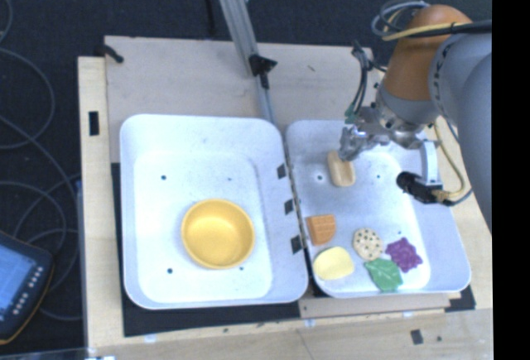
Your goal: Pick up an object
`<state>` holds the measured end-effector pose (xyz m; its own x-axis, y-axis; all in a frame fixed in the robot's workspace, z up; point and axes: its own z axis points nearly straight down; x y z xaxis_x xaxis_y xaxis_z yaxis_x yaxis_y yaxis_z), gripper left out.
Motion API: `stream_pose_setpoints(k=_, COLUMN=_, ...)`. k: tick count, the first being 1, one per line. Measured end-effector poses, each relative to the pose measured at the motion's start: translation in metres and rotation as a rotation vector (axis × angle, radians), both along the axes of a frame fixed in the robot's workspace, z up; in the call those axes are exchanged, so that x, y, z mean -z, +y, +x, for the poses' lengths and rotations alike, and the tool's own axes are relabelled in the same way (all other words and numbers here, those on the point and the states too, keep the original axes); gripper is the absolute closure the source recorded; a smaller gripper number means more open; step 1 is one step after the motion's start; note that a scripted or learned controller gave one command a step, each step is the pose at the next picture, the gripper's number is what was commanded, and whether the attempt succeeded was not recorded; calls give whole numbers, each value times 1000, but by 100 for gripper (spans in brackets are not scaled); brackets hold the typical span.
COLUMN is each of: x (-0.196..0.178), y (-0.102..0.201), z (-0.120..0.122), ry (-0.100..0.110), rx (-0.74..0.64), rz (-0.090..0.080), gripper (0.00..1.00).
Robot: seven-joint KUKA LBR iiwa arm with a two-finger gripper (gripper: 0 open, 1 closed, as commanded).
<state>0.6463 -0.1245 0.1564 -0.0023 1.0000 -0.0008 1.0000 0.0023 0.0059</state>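
The right bin (431,226) holds a tan bread-like piece (340,170) near its far left part. Along its near side lie an orange block (321,228), a pale yellow piece (334,264), a speckled cookie (367,243), a green piece (384,274) and a purple piece (403,253). My gripper (351,143) hangs just above the far end of the tan piece, pointing down at it. Whether it touches the piece cannot be made out.
The left bin (149,143) holds a yellow bowl (218,232) in its near half. A metal pole (236,15) slants up from behind the bins. A black cable connector (414,184) hangs over the right bin beside the wrist.
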Motion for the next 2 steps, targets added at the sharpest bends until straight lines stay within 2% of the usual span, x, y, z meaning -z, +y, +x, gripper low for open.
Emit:
stream_pose_setpoints(k=1, x=-65, y=-1, z=4, ry=-3, rx=-2, rz=-1, gripper=100)
stream_pose_setpoints(k=2, x=-76, y=-2, z=5, ry=3, rx=-5, rz=0, gripper=100)
